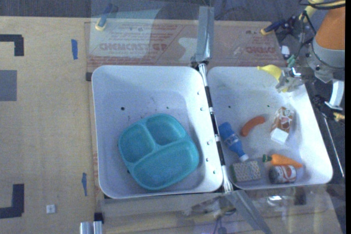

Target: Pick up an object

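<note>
Over the right bin's upper right corner, the grey arm with the orange band (330, 35) hangs with its two-finger gripper (289, 80) just above the bin rim — fingers too small and cluttered by cables to read, so cannot tell whether they are wide, narrow or holding anything. A yellow piece (271, 70) sits just left of the gripper, at the rim; can't tell if they touch.

Right shallow white bin (323, 145) holds the loose objects:
- orange sausage-shaped toy (252, 124), mid-bin, tilted
- brown-and-white wrapped packet (282, 124), just right of the sausage, below the gripper
- blue plastic bottle with white cap (231, 140), lying against the left wall
- orange carrot-shaped toy (283, 160), near the lower wall
- small red-and-white can (283, 173) on its side, just below the carrot
- grey-green rectangular sponge-like block (246, 171), left of the can

Left shallow white bin (104, 96) holds a teal divided plastic plate (159, 150), three compartments, lying flat in the lower half.

Both bins sit side by side on the tan counter (44, 134), touching along the middle seam — clear plastic sheeting (148, 35) lies behind them.
</note>
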{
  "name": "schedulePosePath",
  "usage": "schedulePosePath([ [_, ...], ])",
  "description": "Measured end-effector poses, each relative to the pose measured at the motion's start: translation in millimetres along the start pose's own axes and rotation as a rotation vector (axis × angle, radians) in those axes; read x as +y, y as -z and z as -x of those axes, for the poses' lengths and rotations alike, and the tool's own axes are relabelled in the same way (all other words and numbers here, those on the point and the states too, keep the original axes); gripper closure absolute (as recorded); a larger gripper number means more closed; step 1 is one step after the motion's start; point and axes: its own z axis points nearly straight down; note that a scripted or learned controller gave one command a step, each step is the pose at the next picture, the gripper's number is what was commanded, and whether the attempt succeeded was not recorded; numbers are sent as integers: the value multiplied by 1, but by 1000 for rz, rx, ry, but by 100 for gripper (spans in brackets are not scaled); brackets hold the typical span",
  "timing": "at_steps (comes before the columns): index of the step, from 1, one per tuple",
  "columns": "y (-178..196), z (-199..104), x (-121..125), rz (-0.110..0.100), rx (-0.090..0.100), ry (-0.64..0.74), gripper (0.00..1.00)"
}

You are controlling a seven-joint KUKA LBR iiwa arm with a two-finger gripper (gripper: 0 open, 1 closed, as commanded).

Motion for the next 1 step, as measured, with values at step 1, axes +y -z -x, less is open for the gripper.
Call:
schedulePosePath([
  [1, 80, -63, 15, 2, 0, 194, 100],
])
